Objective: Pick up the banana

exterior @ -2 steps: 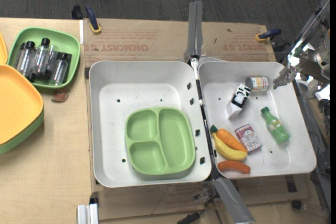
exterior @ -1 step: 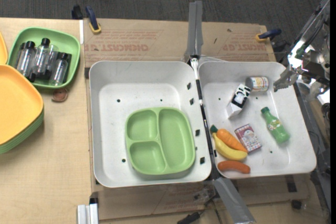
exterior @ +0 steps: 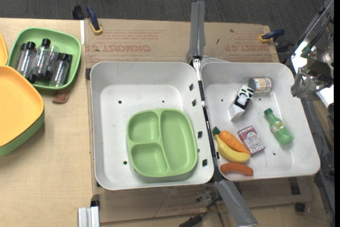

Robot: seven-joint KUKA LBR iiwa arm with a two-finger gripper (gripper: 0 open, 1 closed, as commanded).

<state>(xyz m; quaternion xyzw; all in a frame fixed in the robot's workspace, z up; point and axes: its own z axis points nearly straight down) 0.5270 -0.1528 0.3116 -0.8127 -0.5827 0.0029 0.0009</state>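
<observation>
So I've got the gripper (exterior: 304, 81) parked over the right bin's (exterior: 307, 167) 3 o'clock rim; can't tell its state. The banana (exterior: 231, 151) lies toward 8 o'clock from it, long axis running 10-to-4, squeezed between carrot (exterior: 231, 140) and sausage (exterior: 236, 169). Tight room.

You can read red print, upside down to the camera, on the cardboard sheet (exterior: 159, 40) at 12 o'clock of the left bin (exterior: 106, 114): looks like "CHEMCRZT GP". It repeats partly at 12 o'clock of the right bin (exterior: 303, 114). Carton, can, bottle and packet labels are too small to read.
</observation>
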